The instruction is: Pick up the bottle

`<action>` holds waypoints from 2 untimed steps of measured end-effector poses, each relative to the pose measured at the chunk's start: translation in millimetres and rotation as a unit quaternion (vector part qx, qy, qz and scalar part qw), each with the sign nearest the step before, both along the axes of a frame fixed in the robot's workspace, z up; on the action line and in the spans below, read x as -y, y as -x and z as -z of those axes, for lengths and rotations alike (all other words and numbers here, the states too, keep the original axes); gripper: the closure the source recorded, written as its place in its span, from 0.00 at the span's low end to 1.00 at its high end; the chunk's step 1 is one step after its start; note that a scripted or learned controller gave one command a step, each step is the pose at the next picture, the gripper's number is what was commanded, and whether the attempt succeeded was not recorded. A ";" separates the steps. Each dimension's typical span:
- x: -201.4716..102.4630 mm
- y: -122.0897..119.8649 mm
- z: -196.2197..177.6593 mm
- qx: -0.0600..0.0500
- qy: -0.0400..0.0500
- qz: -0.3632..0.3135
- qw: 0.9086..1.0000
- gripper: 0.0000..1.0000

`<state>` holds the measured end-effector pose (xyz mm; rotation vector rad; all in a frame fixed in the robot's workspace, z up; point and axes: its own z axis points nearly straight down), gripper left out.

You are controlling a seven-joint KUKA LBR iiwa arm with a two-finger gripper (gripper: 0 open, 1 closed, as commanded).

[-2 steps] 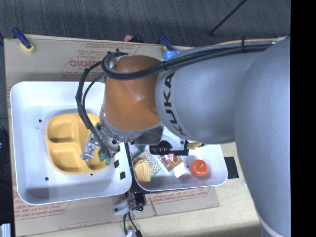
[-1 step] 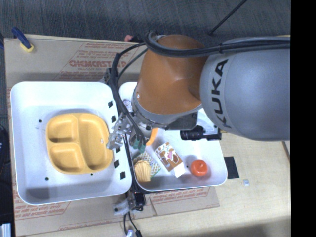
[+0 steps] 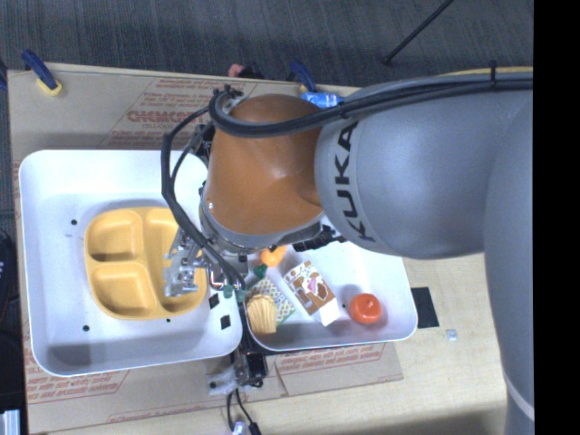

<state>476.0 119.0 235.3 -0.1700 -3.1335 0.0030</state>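
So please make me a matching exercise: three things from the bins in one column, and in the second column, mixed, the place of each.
Things:
1. yellow divided tray
2. orange round object
3. printed carton

Places:
a. right bin, nearest its right end
b. left bin
c. right bin, between the orange object and the bins' shared edge

Pairs: 1-b, 2-a, 3-c

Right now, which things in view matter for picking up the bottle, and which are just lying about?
For the job:
gripper, over the left bin
orange-red round item in the right bin; possibly the bottle, I cannot tell for sure

Lying about:
yellow divided tray, left bin
printed carton, right bin
yellow ridged item, right bin
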 end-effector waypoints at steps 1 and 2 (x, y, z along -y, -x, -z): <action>30.8 -1.4 -50.6 0.003 -0.001 -0.149 0.989 1.00; 14.2 -5.6 23.4 0.000 -0.001 -0.168 0.986 1.00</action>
